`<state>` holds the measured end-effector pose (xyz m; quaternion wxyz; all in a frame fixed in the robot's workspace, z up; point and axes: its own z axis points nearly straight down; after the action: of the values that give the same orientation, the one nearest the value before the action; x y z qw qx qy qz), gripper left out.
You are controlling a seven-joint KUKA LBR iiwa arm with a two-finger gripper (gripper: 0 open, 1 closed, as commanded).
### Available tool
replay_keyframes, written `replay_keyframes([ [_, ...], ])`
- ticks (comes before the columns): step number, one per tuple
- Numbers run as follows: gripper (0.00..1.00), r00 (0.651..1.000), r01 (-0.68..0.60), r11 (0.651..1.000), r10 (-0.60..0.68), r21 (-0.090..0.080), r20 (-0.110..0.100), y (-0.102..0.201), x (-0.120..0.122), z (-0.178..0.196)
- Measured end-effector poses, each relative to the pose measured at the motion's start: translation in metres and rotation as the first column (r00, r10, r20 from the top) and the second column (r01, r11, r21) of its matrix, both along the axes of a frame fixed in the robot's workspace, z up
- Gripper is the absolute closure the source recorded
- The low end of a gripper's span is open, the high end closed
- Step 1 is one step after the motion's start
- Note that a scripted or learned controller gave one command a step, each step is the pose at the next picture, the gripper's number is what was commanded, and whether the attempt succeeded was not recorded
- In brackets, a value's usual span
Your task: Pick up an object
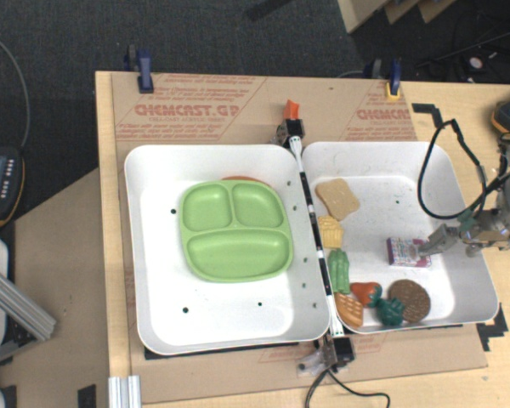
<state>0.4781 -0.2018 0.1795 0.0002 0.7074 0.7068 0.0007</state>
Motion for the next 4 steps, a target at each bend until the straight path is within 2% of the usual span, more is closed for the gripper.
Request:
replay_keyframes([
  [1,0.00,1.000,-0.003,1.000,0.003,0.003,0.003,-0.010,0.071,-0.097],
  [2,1.00,1.000,-0.003,1.000,0.003,-0.002,0.012,-0.012,0.072,-0.080],
  [3,1.00,1.000,-0.007,1.000,0.007,-0.005,0.013,0.010,0.144,0.008],
  [4,0.00,1.000,-0.002,1.000,0.002,-0.002,0.000,0.008,0.139,0.002],
])
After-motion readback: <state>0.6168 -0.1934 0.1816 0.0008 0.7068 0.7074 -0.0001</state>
